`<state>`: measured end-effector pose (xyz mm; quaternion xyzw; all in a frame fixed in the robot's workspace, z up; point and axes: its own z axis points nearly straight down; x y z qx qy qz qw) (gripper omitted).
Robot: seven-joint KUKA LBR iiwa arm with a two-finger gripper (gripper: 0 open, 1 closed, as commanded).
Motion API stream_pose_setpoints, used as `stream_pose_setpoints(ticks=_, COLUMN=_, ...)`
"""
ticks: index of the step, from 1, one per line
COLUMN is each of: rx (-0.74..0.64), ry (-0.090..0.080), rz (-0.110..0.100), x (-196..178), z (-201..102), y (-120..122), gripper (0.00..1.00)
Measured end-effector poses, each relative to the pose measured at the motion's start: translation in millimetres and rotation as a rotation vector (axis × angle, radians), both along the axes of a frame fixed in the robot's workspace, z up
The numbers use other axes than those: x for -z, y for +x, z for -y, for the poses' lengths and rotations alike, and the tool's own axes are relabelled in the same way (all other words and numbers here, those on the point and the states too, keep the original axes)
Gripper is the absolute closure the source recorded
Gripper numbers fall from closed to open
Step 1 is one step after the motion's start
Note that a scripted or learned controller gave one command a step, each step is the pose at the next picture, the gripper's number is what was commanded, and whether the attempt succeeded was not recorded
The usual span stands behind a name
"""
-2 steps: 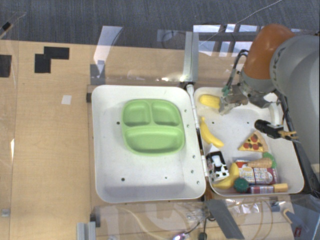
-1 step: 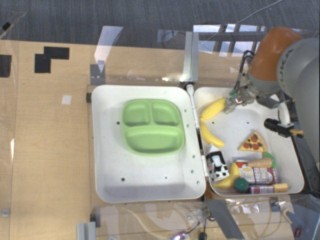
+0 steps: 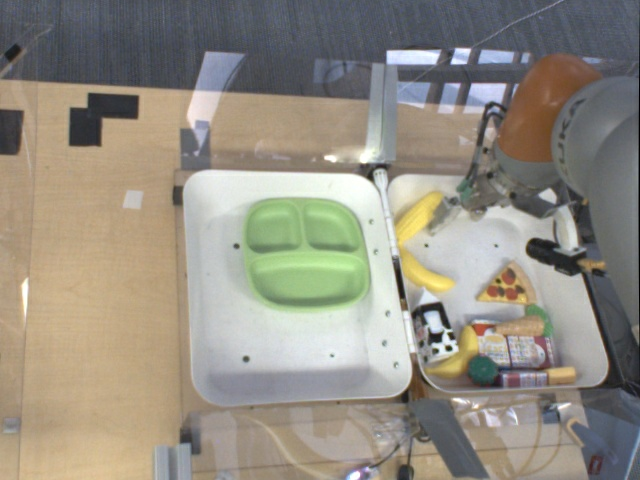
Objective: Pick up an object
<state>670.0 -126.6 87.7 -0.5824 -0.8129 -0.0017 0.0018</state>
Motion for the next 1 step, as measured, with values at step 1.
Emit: stream_pose_setpoints(ticks=1, rx=-0.003, ry=-0.014, rz=0.004, x=-0.9, z=-29.4, y=-0.9, gripper=0.0)
